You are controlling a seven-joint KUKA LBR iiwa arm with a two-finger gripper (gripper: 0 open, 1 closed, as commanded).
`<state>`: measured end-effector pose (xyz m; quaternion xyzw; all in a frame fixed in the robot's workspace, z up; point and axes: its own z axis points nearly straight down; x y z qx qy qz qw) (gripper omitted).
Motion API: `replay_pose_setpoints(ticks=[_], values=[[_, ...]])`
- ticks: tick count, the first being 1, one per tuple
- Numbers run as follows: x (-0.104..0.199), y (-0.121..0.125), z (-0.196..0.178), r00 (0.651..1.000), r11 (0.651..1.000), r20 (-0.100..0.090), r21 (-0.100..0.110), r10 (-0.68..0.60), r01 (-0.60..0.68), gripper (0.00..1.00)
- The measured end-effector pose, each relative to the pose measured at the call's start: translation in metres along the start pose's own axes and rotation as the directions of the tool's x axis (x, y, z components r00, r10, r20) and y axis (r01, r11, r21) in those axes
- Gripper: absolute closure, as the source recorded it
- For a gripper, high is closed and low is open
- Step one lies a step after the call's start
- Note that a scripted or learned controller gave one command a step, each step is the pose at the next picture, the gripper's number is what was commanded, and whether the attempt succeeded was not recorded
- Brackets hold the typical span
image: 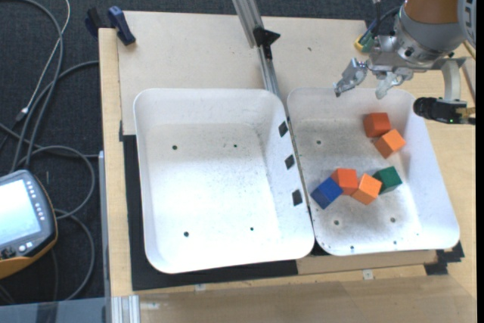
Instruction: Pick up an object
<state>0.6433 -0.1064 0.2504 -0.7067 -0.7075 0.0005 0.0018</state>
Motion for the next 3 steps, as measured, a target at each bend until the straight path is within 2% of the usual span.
replay_pose_setpoints(ticks=[1, 2, 3], values=[[-0.095, 0.004, 0.089, 1.0, 1.0, 0.002, 0.005, 0.007, -0.007, 0.0], [-0.108, -0.009, 0.105, 1.0, 1.0, 0.001, 0.001, 0.003, -0.003, 0.0], [-0.002, -0.032, 0.153, 1.0, 1.0, -0.004, 0.004, -0.006, 0.006, 0.0]])
